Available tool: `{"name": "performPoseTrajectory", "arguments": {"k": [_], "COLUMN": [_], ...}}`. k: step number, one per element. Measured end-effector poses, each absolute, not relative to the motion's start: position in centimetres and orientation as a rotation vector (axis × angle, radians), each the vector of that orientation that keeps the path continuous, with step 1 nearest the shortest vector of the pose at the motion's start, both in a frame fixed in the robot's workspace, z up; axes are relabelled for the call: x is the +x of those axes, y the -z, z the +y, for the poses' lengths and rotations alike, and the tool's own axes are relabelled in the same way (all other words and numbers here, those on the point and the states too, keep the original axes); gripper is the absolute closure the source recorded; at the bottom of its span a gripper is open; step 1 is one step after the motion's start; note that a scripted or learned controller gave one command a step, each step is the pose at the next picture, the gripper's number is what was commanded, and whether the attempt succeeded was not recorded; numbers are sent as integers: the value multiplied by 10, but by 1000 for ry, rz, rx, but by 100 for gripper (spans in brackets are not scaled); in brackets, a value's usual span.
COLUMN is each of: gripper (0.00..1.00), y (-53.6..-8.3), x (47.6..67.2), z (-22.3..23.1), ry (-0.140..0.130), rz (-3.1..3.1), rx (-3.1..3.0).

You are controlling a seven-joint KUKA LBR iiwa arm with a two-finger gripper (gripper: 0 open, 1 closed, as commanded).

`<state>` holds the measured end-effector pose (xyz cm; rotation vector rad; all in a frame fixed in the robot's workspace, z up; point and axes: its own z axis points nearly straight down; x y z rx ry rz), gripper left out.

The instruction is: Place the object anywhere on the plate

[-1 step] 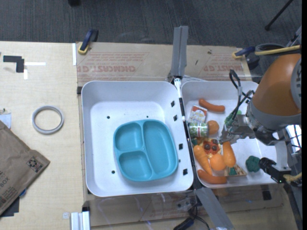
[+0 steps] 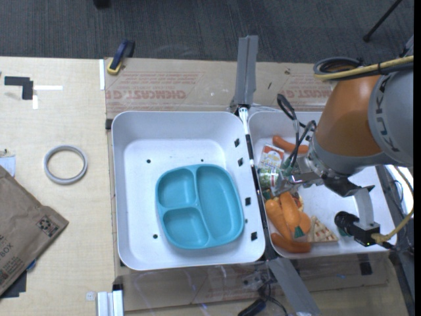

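Note:
A blue plate (image 2: 198, 206) with three compartments lies in the left white bin (image 2: 131, 176). The right bin (image 2: 263, 120) holds several toy foods: an orange carrot-like piece (image 2: 284, 143) at the back, a packet with a red and white label (image 2: 269, 159), orange pieces (image 2: 286, 217) toward the front and a waffle-patterned wedge (image 2: 320, 230). My gripper (image 2: 287, 180) reaches down into the right bin over the pile, close to a green and clear item (image 2: 268, 178). The wrist hides the fingertips and whatever lies under them.
A roll of tape (image 2: 66, 164) and a brown cardboard box (image 2: 20, 232) lie on the bench to the left of the bins. A blue and yellow tool (image 2: 121, 55) sits at the bench's back edge. A grey post (image 2: 246, 71) stands behind the divide between the bins.

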<state>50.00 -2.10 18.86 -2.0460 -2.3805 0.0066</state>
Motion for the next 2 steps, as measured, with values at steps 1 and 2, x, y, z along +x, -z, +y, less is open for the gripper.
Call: {"name": "performPoseTrajectory", "arguments": {"k": [1,2], "gripper": [100,0], "y": [-187,-187], "x": [515,515], "z": [62,62], "ry": [-10,-10], "rz": [-2558,-2558], "rx": [-1817,-1818]}}
